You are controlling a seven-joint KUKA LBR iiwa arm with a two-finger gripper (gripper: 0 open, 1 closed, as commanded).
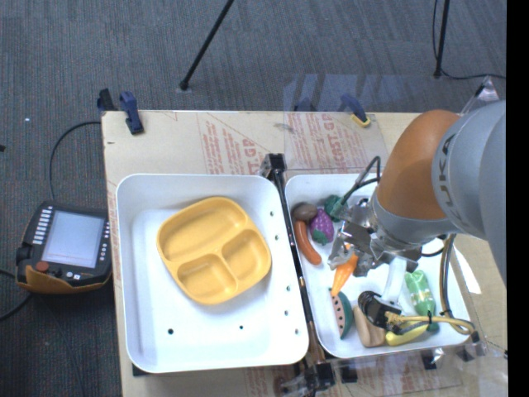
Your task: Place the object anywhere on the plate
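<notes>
A yellow plate [213, 249] with three compartments lies bare in the left white bin [136, 304]. My gripper [352, 253] hangs low over the middle of the right bin [460, 334], below the orange wrist band. An orange toy carrot [342, 277] lies right under it, slanting down to the left. The wrist hides how the gripper meets the carrot. A red-orange sausage [308, 243], a purple grape bunch [321, 224] and a brown piece [303, 212] lie just left of the gripper.
In the right bin's front part lie a watermelon slice [343, 314], a green bottle [418, 289] and a banana [409, 332]. The bins' shared wall [291, 246] runs between plate and toys. A teach pendant [66, 248] rests off the bench at left.
</notes>
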